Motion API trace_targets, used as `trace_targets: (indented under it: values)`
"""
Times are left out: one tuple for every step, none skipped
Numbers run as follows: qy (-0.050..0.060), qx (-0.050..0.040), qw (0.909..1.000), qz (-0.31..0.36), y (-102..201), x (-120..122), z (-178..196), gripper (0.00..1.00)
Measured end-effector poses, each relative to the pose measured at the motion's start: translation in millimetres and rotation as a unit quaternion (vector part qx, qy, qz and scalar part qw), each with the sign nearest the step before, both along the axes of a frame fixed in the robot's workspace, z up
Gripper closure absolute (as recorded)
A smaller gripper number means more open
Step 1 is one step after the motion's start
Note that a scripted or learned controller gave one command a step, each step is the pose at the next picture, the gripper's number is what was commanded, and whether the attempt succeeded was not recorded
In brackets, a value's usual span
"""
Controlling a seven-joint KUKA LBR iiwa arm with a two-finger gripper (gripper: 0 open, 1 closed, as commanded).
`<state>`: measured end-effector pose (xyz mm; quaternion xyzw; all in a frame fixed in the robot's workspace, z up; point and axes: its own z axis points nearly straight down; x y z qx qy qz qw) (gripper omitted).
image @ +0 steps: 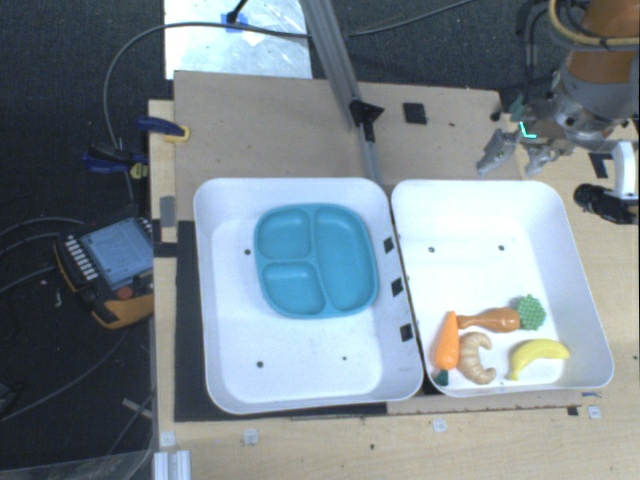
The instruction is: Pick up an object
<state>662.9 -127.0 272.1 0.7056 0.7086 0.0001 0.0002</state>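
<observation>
Item 1: end effector point(520, 158), recorded above the far rim of the right bin point(470, 218), fingers apart, nothing held.

Item 2: candidate objects, grouped in the near corner of that bin: carrot point(446, 342), croissant point(477, 358), banana point(536, 354), drumstick point(492, 319) and broccoli point(531, 311), carrot and croissant touching.

Item 3: blue divided plate point(316, 259), logged in the left bin point(230, 358).

Step judged: approach, pick not yet begun. Next move was judged to require travel toward the near corner, then descent over 1 object.

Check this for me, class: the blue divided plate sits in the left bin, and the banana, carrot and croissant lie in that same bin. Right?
Not quite. The camera view shows the blue divided plate in the left bin, but the banana, carrot and croissant lie in the right bin.
</observation>
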Motion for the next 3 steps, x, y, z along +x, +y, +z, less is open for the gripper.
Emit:
trace_targets:
  values:
    - [-0.001, -0.0001, 1.0, 0.0, 0.0, 0.4, 1.0, 0.0]
    - [0.001, -0.0004, 1.0, -0.002, -8.8, -5.4, -49.6, 0.0]
    - [0.001, -0.0001, 1.0, -0.002, -8.5, -1.4, -111.5, 0.0]
